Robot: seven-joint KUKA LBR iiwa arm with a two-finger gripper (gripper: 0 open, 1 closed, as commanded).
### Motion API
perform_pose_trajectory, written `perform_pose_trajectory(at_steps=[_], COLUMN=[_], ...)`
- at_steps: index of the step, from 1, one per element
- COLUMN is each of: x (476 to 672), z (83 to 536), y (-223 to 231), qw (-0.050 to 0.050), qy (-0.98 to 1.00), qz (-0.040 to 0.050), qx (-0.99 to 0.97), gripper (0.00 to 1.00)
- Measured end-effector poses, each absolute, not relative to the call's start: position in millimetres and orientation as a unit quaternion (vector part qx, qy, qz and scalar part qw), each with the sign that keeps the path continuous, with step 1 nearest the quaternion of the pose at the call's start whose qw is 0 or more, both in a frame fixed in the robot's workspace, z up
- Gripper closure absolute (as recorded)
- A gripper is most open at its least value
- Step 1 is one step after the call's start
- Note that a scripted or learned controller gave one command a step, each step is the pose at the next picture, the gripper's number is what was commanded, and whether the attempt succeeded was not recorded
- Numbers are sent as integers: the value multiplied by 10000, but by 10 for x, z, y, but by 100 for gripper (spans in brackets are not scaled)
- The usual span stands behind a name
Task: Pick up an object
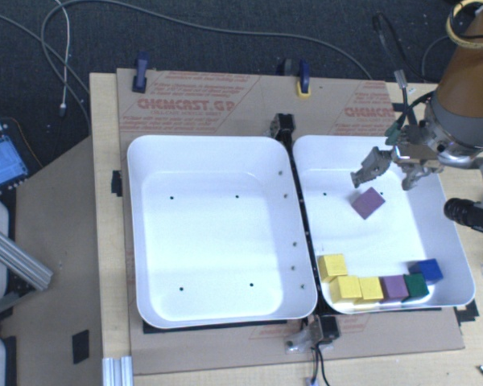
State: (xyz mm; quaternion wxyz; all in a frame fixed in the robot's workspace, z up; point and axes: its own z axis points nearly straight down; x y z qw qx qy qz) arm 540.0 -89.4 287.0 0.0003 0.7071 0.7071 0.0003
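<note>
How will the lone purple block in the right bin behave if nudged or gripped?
The small purple block has flat faces and looks rigid, so it would probably slide, not roll. It lies apart on the smooth white right bin, so a push may skid it. The end effector is above it, fingers spread.

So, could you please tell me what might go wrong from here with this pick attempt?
1. The gripper sits above the purple block, spread wide, and the block lies turned at an angle; closing may nudge it aside rather than catch it.
2. The other blocks, such as the yellow block and the blue block, are packed along the near wall of the right bin, leaving little room around them for a later grasp.
</note>
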Motion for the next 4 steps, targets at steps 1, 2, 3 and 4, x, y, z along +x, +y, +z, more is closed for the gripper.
perform_pose_trajectory(at_steps=[1,2,3,4], x=[5405,5270,5512,6593], z=[2434,2914,963,876], y=[-1595,-1319,-1884,-1266], qw=[-12,19,-46,7], qy=[7053,7008,7061,7096], qz=[-11,17,-31,14], qx=[7089,7134,7081,7046], gripper=[0,0,0,0])
